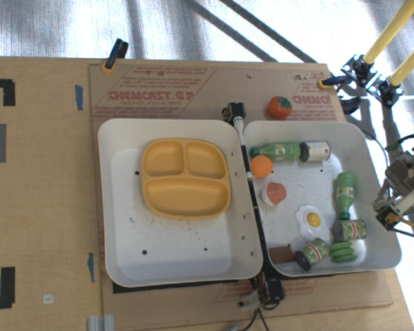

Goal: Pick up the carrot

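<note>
Two white bins (121, 205), cardboard (159, 74) printed CHEMCAST GP, fingers (399, 200) at right, spread indiscernible

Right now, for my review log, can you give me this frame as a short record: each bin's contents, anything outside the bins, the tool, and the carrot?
left bin: yellow divided plate
right bin: lying green bottle, orange ball, fried-egg toy, other small toys
outside bins: orange toy with green top, on the cardboard behind the right bin
tool: at the right bin's right edge, apart from the toys
carrot: cannot tell which orange item it is
</note>
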Controlling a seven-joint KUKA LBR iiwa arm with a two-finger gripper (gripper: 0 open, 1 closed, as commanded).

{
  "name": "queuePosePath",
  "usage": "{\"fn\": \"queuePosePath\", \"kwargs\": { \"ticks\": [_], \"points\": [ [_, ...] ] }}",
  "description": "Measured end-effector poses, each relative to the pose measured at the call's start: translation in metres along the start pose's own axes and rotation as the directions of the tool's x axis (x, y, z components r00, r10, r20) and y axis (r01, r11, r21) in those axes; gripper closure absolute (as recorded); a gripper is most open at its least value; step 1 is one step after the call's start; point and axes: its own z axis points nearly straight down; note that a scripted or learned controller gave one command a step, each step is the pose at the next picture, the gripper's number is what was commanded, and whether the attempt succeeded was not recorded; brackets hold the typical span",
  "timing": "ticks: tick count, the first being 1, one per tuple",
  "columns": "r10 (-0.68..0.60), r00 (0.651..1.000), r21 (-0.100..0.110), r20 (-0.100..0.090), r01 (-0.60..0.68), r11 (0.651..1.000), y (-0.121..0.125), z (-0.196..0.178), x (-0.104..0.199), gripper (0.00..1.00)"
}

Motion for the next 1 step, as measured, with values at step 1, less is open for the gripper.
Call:
{"fn": "queuePosePath", "kwargs": {
  "ticks": [1],
  "points": [
    [0.142,0.990,0.003,0.000,-0.142,0.990,-0.0016,0.0098,-0.0121,1.00]
  ]
}}
